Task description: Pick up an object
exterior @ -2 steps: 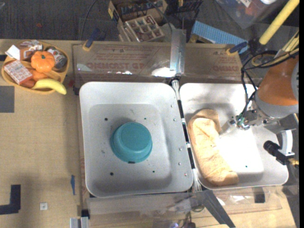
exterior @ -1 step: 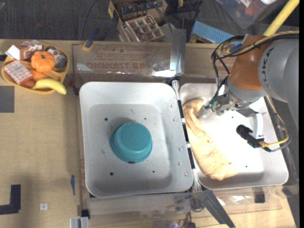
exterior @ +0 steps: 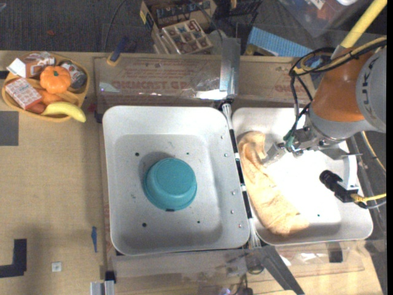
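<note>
Because the tan cloth (exterior: 268, 189) lies slumped along the left wall of the right bin (exterior: 344, 229), its upper end bunched toward the far-left corner, that raised fold is probably the easiest place to bite. The gripper (exterior: 269, 155) sits low at that fold, touching or just above it; whether it is open or clamped I cannot tell. The arm (exterior: 341, 97) slants down leftward from the bin's far-right corner. A teal bowl (exterior: 171, 183) rests upside down mid-floor in the left bin (exterior: 123, 128).

Hand (exterior: 268, 155) over tan cloth (exterior: 270, 192); teal bowl (exterior: 171, 184) in left bin (exterior: 123, 128).
</note>
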### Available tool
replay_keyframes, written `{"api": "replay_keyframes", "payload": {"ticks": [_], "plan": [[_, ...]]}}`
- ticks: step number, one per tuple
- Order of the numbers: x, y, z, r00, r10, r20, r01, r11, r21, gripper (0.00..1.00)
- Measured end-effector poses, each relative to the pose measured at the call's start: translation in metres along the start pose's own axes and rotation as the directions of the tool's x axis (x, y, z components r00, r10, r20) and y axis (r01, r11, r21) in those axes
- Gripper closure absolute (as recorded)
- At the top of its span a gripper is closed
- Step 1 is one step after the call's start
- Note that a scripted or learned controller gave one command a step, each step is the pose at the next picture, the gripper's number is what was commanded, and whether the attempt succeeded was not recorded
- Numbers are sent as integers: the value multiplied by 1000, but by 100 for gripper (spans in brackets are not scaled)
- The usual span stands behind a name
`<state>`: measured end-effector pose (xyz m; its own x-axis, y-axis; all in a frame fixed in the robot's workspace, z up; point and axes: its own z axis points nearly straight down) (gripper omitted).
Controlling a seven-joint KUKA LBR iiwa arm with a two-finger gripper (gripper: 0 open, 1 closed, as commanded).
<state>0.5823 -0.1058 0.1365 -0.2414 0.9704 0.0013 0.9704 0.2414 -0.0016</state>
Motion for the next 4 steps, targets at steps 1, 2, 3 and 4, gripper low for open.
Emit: {"api": "replay_keyframes", "payload": {"ticks": [1, 2, 3, 4], "plan": [[-8, 39, 46, 982, -189, 7, 189, 982, -10, 0], [7, -10, 46, 977, -211, 8, 212, 977, -13, 0], [-6, 27, 47, 1000, -13, 5, 13, 1000, -11, 0], [13, -17, 47, 999, -47, 5, 47, 999, -12, 0]]}}
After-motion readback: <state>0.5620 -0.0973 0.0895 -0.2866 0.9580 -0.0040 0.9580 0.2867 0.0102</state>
